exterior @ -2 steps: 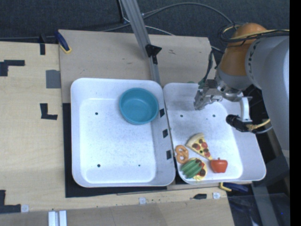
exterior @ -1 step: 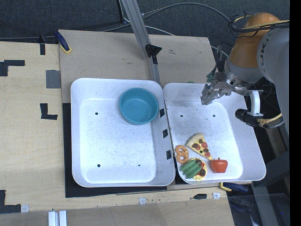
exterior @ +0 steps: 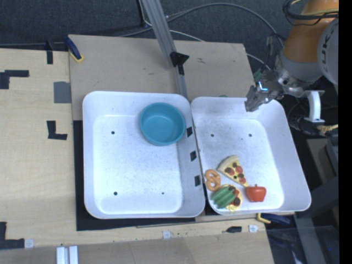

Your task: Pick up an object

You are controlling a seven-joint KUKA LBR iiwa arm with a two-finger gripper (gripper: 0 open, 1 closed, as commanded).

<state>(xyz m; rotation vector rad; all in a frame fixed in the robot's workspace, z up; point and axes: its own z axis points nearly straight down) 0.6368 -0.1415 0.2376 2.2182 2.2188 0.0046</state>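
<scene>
The arm [exterior: 308, 37] is cut off by the right edge. The finger spacing of the gripper [exterior: 254, 102] cannot be made out.

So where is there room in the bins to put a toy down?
The left bin is bare in front of and left of the blue bowl. The right bin is bare from the gripper down to the pizza slice. Its front edge is crowded: pretzel, green vegetable, tomato.

Two shallow white plastic bins [exterior: 99, 147] [exterior: 286, 147] sit side by side on a pale wooden table [exterior: 33, 158]; a grey metal pole [exterior: 159, 26] slants above.
</scene>
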